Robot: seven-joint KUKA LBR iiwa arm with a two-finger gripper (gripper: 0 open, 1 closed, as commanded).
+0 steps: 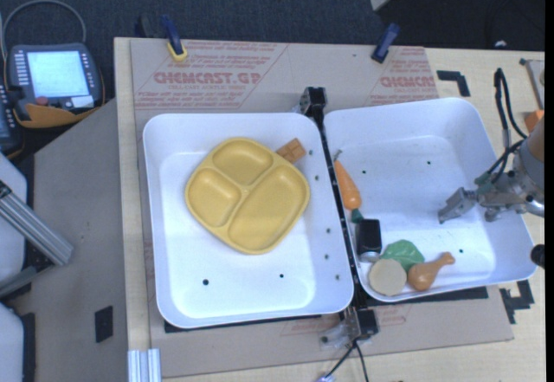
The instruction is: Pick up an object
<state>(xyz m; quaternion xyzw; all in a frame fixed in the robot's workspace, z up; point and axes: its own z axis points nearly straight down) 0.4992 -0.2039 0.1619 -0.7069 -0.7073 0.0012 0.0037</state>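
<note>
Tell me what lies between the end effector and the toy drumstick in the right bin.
Bare white bin floor and nothing else: in the camera view, the end effector hovers up and right of the toy drumstick.

A robotics lab: teach pendant (pixel 54 77) (screen lit), clamped cardboard-covered bench (pixel 260 68).
</note>
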